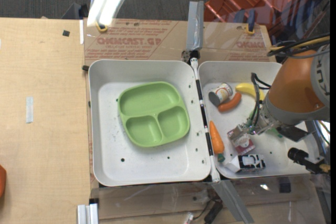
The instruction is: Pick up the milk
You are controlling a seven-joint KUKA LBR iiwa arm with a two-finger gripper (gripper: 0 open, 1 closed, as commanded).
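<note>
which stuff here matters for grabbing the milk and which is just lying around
For the job:
- milk, a small black and white carton lying near the front of the right bin
- hand, low over the right bin, just behind the milk

Lying about:
- green divided plate in the left bin
- carrot
- sausage
- banana
- small can

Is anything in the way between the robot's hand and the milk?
Nothing visible is. The hand hovers in the right bin, just above the milk at the bin's front edge. The carrot lies off to the side.
</note>
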